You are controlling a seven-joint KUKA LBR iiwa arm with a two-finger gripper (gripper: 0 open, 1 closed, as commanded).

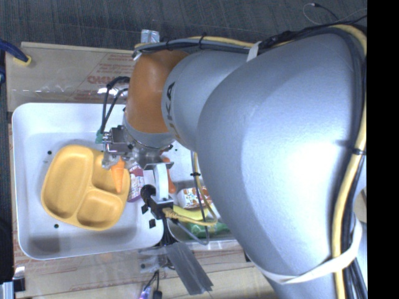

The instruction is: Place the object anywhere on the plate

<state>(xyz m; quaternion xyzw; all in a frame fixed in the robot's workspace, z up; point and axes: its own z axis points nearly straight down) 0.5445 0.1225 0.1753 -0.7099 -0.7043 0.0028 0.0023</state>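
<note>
A yellow plate [78, 189] with three compartments lies in the left white bin [31, 129]. An orange carrot-shaped object [117, 177] sits at the plate's right rim, over the upper right compartment. My gripper [115, 156] hangs directly above the orange object, at the end of the orange-banded wrist [149, 95]. The wrist hides where the gripper meets the object, so I cannot tell whether it is held or resting on the plate.
A red and purple packet [135, 187] lies just right of the plate. The right bin holds a banana [187, 215], a small labelled container [189, 197] and green items [202, 229]. The grey arm [280, 154] covers most of the right bin.
</note>
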